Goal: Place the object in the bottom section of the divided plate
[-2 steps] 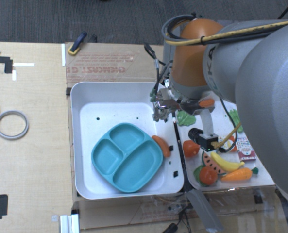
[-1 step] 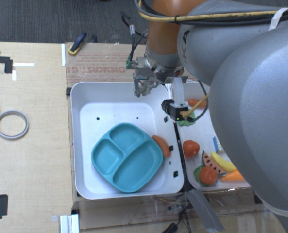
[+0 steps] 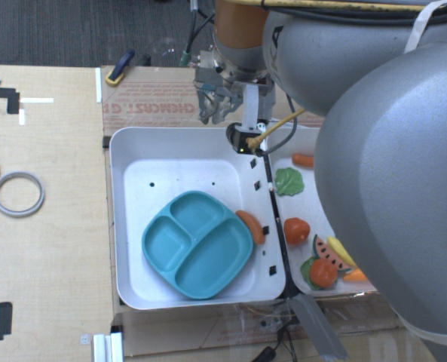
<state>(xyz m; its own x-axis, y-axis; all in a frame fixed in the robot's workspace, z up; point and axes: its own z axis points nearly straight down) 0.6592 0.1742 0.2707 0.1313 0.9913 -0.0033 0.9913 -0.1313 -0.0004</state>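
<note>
Nearest the camera, the teal divided plate lies in the left bin, tilted on the bin floor, with its large section toward the near right and two smaller sections toward the far left. All three sections look bare. An orange-brown sausage-like piece rests on the bin floor touching the plate's right rim, not inside any section. Beyond the divider, the right bin holds toy foods: a tomato, a watermelon slice, a green leaf and a small carrot. Farthest back, the hand hangs above the left bin's far rim with nothing visible between its fingers; whether they are spread or closed I cannot tell. My reading: placing is not yet done. The next move calls for descending on an object, likely the piece by the rim, and gripping it cleanly without nudging the plate.
</note>
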